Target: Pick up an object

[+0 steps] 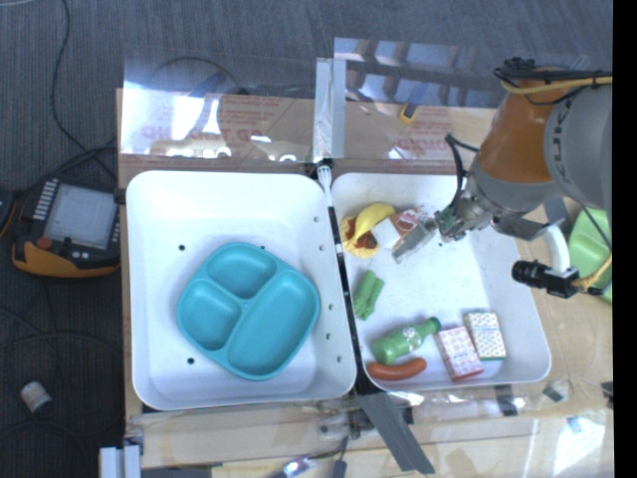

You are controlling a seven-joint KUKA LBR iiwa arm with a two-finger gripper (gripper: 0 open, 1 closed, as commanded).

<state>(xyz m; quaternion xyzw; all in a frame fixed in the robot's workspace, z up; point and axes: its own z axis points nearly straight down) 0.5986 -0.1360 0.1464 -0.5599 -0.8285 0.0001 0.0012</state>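
dark grey carpet is lying around the bench, and a tablet-like device with an orange case [65, 229] is sitting on it far to the left of the pincer. the left bin [159, 207] is holding a teal divided plate [249, 310], well left of the pincer and lower. the right bin [518, 317] is carrying the loose items: a yellow banana [370, 218] is lying just left of the pincer, a green piece [367, 294] is sitting below-left of it, a green bottle [405, 341] and a red sausage [396, 369] are resting further below, and two patterned boxes [472, 345] are lying below it, slightly right. the pincer [410, 241] is hanging low over a red-and-white object [406, 220] beside the banana; whether its fingers are apart or together, i cannot tell. the grey arm with its orange band [518, 147] is reaching in from the upper right.
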